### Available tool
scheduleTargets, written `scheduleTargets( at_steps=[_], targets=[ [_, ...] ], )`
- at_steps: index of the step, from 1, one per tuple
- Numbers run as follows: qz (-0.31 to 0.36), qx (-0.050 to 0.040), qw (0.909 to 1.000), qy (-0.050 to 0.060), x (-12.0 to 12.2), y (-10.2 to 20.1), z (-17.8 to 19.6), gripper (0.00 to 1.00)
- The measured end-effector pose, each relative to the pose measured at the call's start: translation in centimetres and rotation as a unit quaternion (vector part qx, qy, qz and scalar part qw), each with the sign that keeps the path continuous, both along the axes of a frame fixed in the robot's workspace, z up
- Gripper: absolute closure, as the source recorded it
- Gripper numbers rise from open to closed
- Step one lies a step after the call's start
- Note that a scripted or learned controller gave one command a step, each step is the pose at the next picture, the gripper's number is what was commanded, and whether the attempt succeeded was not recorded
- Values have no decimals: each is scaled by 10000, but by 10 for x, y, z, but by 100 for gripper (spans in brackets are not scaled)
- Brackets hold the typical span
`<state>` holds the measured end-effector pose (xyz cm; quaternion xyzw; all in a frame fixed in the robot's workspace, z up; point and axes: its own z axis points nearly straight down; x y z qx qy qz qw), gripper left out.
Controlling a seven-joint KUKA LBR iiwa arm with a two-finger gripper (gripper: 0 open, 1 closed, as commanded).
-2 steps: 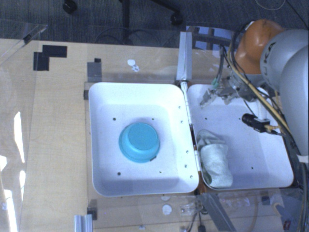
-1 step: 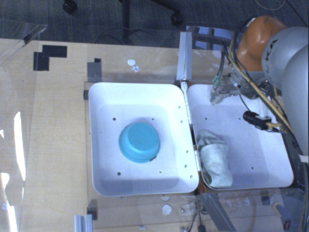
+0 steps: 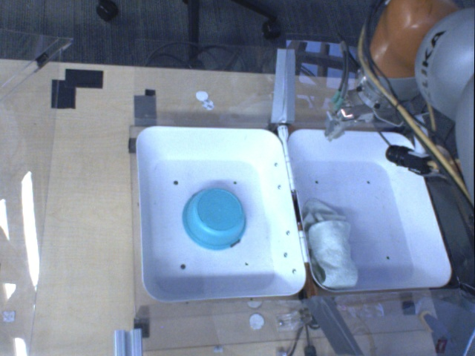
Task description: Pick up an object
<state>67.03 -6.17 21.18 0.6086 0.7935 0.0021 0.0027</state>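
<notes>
Camera view | blue bowl (image 3: 214, 218) upside down, left bin (image 3: 159, 165) | white cloth (image 3: 330, 251) crumpled

A pale wooden counter (image 3: 82, 199) bears two shallow white bins side by side, the left bin (image 3: 159, 154) touching the right bin (image 3: 415, 191) along one edge.

A robotics lab — 2 white bins (image 3: 223, 143) on a wooden bench (image 3: 82, 221). An office chair base (image 3: 189, 2) stands on grey carpet (image 3: 44, 6).
</notes>
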Motion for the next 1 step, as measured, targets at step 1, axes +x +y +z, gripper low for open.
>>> scheduleTargets(
  at_steps=[1],
  targets=[
    [-459,2,9989,8,0,29,27,100]
  ],
)
